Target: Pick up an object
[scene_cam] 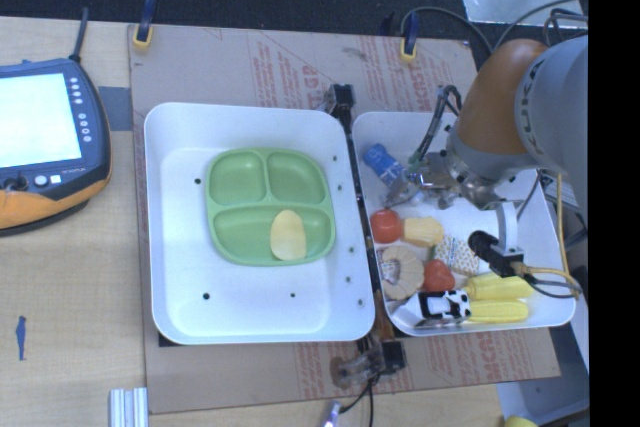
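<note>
The gripper [425,177] hangs over the right bin [556,315], beside a blue object [380,159]; its state cannot be told. A yellow potato-like piece [288,235] lies in the green divided plate [268,205], left bin [180,305].

— Where are we finding room? 
— The left bin [180,295] is lying mostly bare around the green plate [268,205]. 
— And the right bin [545,215]? 
— We are seeing toys crowding its near half, touching one another, with the arm [520,105] hanging over the far part.
</note>
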`<state>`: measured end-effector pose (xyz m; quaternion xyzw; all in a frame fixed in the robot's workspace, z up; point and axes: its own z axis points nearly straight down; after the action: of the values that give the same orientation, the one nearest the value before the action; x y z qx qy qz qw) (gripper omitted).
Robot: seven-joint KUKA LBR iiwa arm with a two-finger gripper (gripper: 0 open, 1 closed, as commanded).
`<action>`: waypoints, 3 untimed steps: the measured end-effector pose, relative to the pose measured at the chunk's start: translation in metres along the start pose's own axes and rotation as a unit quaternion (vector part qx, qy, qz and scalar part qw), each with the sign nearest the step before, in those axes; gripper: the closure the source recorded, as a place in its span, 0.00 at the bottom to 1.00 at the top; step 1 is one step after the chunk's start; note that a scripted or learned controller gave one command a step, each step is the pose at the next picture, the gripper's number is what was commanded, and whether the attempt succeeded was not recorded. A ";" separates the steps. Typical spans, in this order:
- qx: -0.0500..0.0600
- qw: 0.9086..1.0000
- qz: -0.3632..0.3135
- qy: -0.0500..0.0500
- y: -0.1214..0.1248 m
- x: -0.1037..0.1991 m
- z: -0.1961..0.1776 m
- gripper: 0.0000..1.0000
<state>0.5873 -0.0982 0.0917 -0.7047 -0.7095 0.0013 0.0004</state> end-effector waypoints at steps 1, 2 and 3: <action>-0.001 1.000 0.002 0.000 -0.028 -0.054 -0.135 0.00; 0.002 1.000 0.001 0.001 0.015 0.002 -0.071 0.00; 0.002 1.000 0.000 0.000 0.030 -0.002 0.001 0.00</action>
<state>0.6169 -0.1003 0.0909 -0.7049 -0.7093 0.0023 0.0018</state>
